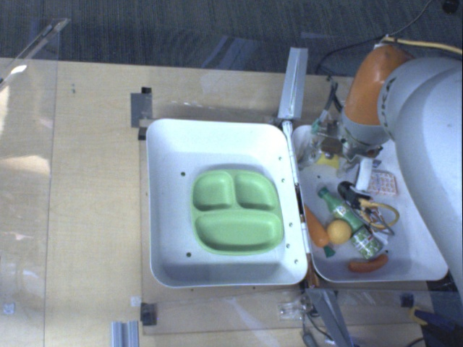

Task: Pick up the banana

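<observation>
**Gripper lowered over the banana's corner of the right bin**

The two-finger gripper is seen low at the far end of the shallow white right bin, where a yellow banana appears to be partly hidden beneath it. Whether anything is gripped cannot be told. The green bottle, orange round fruit and green compartment tray are left apart, seemingly as clutter.

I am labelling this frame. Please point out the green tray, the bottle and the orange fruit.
Green tray (236,210): camera view, middle of the tray.
Bottle (350,221): camera view, on its body.
Orange fruit (338,231): camera view, its centre.
</observation>
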Available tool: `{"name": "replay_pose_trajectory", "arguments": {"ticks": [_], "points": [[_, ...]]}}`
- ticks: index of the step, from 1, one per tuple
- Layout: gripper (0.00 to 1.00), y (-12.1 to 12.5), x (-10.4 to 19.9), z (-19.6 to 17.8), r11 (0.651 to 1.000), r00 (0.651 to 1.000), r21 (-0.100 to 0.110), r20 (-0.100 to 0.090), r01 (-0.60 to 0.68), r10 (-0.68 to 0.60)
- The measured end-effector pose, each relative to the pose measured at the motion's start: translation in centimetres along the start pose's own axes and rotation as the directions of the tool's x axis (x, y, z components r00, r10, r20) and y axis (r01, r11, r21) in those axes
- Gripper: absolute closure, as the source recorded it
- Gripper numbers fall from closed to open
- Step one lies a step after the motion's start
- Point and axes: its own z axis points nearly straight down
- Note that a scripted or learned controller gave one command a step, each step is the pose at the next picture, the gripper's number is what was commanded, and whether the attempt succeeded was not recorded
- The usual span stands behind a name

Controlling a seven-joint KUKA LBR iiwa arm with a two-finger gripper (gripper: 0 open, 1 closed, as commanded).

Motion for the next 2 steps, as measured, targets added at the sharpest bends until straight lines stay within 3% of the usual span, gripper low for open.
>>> {"name": "replay_pose_trajectory", "arguments": {"ticks": [1,2], "points": [[0.0,2.2,-2.4,0.0,0.996,0.996,0.005,-0.005,-0.086,0.086],[1.0,2.2,-2.3,-1.0,0.997,0.997,0.002,-0.003,-0.081,0.081]]}}
